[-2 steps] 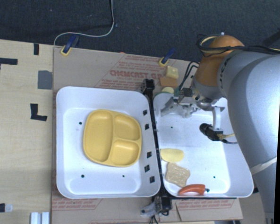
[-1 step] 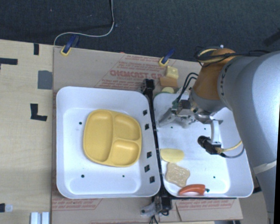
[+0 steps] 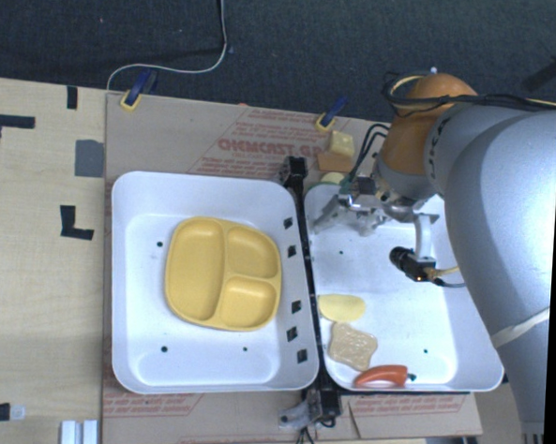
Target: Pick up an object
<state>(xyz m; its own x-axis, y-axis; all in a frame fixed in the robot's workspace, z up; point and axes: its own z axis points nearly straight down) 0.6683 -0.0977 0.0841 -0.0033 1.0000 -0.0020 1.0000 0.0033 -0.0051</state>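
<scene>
**Arm low over the right bin's far end, three objects lined up at the near edge**

Two white bins sit side by side on the bench. The left bin (image 3: 135, 255) carries a yellow divided plate (image 3: 223, 272), three compartments, sitting near the middle of the bin floor and a little toward the inner wall.

Over to the right bin (image 3: 441, 320), where the action is. The grey arm (image 3: 500, 192) comes in from the right, orange band (image 3: 415, 131) showing above the wrist, and the gripper (image 3: 358, 212) is down at the bin's far left corner, close to the divider between the bins. From this angle the wrist and its metal fittings crowd the fingertips, so whether the gripper is released or clenched I cannot tell; nothing is visibly between the fingers.

The pickable objects are well apart from it, all gathered toward the near left part of the right bin. A pale yellow oval piece (image 3: 341, 308) lies just beside the divider. Right below it, touching or nearly so, a tan speckled bread slice (image 3: 353, 347). And at the near edge, an orange-red carrot-like piece (image 3: 381, 375) lies along the rim, just beside the bread.

Beyond the far rim of the right bin, a small tan block (image 3: 339, 151) rests on the cardboard sheet (image 3: 208, 137) under the bins.
</scene>
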